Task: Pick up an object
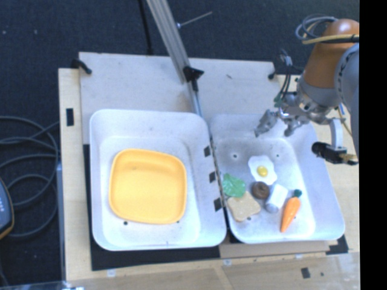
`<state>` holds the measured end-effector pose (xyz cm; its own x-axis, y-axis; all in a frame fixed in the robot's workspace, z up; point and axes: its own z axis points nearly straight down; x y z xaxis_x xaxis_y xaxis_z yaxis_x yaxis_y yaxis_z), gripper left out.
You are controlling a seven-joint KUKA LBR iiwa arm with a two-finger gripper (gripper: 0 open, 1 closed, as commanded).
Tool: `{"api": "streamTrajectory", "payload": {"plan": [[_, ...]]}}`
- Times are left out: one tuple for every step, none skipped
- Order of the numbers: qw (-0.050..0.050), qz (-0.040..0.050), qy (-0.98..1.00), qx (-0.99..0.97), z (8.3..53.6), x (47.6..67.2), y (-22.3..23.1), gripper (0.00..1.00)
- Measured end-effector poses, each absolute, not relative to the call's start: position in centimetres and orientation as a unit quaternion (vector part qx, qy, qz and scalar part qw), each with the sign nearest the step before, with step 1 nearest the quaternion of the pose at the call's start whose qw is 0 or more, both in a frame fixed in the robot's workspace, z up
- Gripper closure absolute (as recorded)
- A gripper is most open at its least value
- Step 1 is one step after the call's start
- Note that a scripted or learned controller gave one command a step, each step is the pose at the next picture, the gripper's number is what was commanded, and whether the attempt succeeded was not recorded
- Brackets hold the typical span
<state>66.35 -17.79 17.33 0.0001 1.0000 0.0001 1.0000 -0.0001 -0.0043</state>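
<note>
My gripper (277,126) hangs over the far rim of the right bin (242,132), its two fingers spread apart with nothing between them. Below it in that bin lie a fried egg (262,170), a brown chocolate doughnut (260,190), a white cylinder (276,197), an orange carrot (290,212), a slice of toast (243,207) and a green leafy piece (233,186). All of them sit toward the near half of the bin, well apart from the gripper.
The left bin (103,132) holds a yellow square plate (148,185). A metal pole (172,38) slants up from the back between the bins. Cables (24,162) lie off the bench at left.
</note>
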Motion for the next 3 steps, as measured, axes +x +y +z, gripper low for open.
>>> {"api": "streamTrajectory", "payload": {"plan": [[0.001,0.0012,-0.707,-0.707,13.0,66.8,-17.7,0.0],[-0.002,-0.0002,-0.707,-0.707,14.3,66.9,-17.7,1.0],[-0.002,-0.0019,-0.707,-0.707,20.0,66.5,-17.0,1.0]]}}
